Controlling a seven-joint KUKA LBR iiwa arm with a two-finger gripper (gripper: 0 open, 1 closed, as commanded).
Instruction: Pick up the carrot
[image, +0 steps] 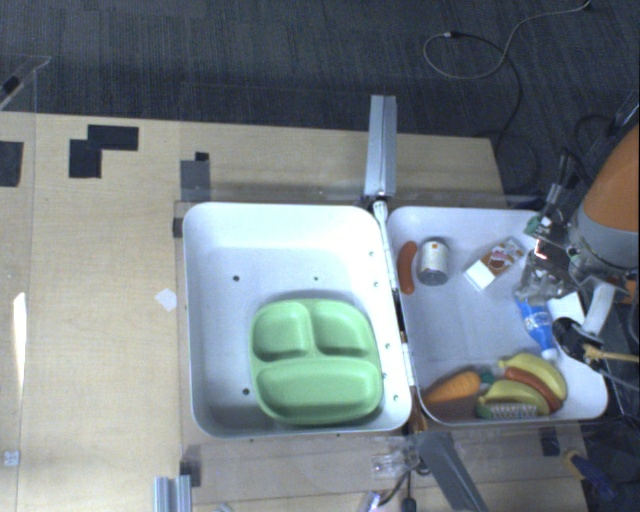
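My arm reaches in from the right edge of the bench, its orange band and grey wrist sitting above the far-right rim of the right-hand bin. My gripper hangs low over that bin's right side, above a small blue-and-white bottle; cables and fittings crowd the wrist, and I cannot tell how the gripper is set.

The carrot lies at the near-left corner of the right bin, close to the front rim and well apart from my gripper. Just to its right sits a heap of toy food: a yellow banana, a reddish piece beneath it and a green piece against the front wall.

Farther back in the same bin, a red sausage lies along the left wall, with a silver can on its side just beside it. A small white packet rests between the can and my wrist.

In the left bin, a green divided plate sits toward the near-right corner.
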